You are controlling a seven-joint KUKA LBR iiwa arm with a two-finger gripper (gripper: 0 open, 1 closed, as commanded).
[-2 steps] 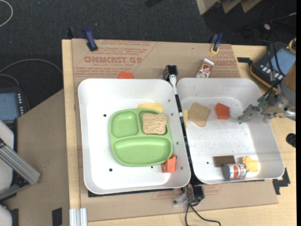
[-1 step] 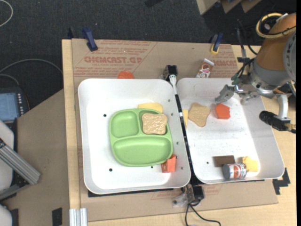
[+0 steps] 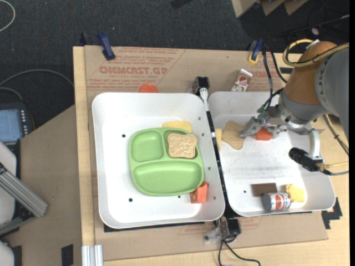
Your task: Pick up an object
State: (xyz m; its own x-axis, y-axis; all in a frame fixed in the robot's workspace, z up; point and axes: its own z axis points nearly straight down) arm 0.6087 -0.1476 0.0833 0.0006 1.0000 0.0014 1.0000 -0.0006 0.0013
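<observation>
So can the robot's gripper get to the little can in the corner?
Probably yes. The can lies at the near edge of the right bin, open from above, though a brown block and yellow piece crowd it. The gripper is in that bin.

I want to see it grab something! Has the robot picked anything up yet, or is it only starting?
Not yet, from what shows. Done: the arm has reached into the right bin and the gripper sits low by the tan toast piece and a small red thing. In hand: nothing visibly lifted. Left: closing on one item and raising it.
</observation>
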